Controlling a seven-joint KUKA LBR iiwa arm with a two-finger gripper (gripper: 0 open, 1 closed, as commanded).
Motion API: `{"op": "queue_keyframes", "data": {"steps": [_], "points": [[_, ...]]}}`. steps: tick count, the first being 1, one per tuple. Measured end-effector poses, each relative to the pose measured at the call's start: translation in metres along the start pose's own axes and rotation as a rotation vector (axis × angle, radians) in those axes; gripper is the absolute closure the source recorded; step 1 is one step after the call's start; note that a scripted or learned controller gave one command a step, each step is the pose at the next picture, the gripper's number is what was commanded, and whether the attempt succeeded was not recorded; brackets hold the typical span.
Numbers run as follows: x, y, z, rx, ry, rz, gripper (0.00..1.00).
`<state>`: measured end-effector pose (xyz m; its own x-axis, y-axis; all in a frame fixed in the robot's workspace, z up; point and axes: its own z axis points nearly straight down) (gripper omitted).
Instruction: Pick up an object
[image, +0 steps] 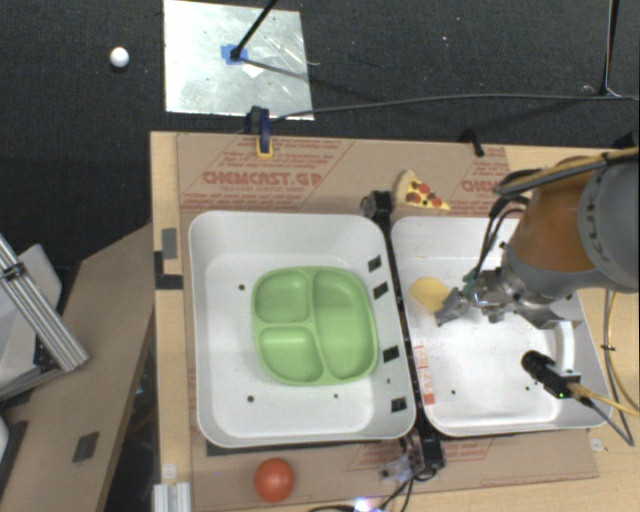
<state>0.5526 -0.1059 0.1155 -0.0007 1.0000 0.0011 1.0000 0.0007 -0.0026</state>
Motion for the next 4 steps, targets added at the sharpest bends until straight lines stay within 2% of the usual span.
{"op": "queue_keyframes", "data": {"steps": [1,2,4], "points": [[0.0,0.0,0.033,-0.001,0.0,0.0,0.0],[0.0,0.001,0.02,-0.005,-0.001,0.0,1.0],[-0.015,0.007,-0.073,-0.009,-0.002,-0.002,1.0]]}}
